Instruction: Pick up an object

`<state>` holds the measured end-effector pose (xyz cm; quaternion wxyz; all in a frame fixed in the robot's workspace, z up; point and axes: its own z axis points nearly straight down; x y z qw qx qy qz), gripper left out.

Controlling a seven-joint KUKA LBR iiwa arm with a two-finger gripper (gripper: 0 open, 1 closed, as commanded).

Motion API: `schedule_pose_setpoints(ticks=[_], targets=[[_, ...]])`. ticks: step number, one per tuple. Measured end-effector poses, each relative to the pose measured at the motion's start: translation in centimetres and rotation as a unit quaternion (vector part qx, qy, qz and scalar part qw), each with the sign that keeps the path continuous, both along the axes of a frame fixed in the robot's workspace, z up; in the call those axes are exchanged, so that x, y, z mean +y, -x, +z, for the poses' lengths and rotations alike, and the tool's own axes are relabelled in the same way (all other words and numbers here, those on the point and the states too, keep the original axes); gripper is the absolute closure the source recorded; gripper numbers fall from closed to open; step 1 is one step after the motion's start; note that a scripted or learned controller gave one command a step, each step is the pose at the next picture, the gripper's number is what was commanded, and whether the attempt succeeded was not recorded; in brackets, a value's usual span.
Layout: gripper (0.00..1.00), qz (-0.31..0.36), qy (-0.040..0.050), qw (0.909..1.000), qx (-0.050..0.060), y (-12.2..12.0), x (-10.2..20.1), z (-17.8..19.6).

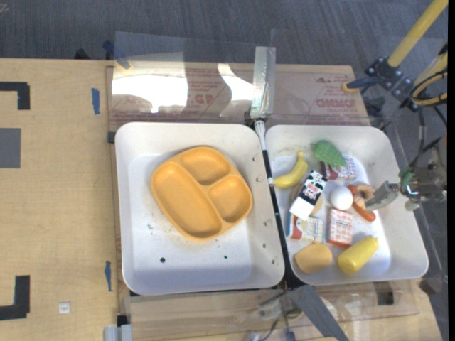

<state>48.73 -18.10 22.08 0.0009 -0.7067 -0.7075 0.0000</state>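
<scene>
Smooth yellow mustard bottle [357, 253], rounded.

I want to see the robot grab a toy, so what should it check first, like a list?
1. Toys to pick from in the right bin: ok. A banana, a white egg and a yellow bottle lie there.
2. Gripper near the toys: ok, at the pile's right side.
3. Fingers open or shut: cannot tell, too small.
4. Anything held already: cannot tell.
5. Room around the target: not ok, the toys are crowded together.
6. Orange plate out of the way: ok, in the left bin.
</scene>
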Motion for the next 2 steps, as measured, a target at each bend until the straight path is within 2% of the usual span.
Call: schedule_pose_setpoints(ticks=[1,2], targets=[[0.0,-0.093,0.0015,0.9957,-0.006,-3.91,-0.48,-12.3],[0.0,-0.093,0.0013,0.9957,-0.006,-3.91,-0.49,-12.29]])
